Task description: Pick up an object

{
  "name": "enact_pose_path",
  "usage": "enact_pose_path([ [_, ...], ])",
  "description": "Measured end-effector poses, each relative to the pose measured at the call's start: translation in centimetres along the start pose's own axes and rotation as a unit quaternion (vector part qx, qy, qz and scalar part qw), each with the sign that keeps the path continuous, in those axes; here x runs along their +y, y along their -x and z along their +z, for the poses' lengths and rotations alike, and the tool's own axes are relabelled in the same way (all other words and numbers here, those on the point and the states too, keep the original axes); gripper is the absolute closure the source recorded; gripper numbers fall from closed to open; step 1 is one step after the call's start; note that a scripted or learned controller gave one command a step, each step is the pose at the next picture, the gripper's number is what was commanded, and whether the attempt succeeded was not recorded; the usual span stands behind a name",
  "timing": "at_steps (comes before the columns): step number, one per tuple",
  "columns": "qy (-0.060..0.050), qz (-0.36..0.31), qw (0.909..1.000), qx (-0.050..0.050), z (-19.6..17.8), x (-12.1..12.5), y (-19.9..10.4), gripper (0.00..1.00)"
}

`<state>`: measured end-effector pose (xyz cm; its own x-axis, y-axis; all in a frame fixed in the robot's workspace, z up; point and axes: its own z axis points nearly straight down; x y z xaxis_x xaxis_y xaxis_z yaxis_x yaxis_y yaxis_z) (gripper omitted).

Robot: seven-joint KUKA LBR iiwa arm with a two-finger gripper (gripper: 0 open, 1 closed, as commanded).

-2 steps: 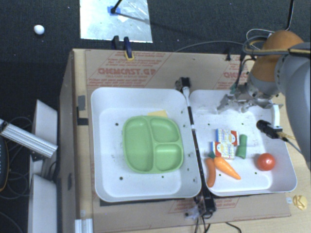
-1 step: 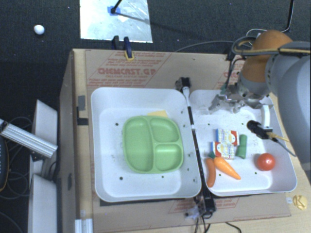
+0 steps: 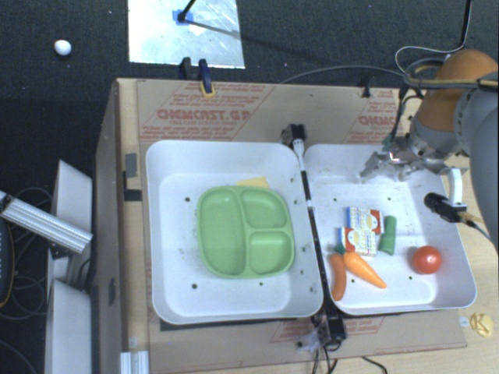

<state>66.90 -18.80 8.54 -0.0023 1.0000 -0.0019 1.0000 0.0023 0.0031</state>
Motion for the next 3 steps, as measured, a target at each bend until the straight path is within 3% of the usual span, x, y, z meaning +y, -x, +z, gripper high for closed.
enact_pose_path([
  [1, 0.0, -0.002, 1.0, 0.001, 0.0, 0.0, -4.2, 0.0],
  [3, -0.001, -0.002, 1.0, 0.001, 0.1, 0.0, -6.8, 0.0],
])
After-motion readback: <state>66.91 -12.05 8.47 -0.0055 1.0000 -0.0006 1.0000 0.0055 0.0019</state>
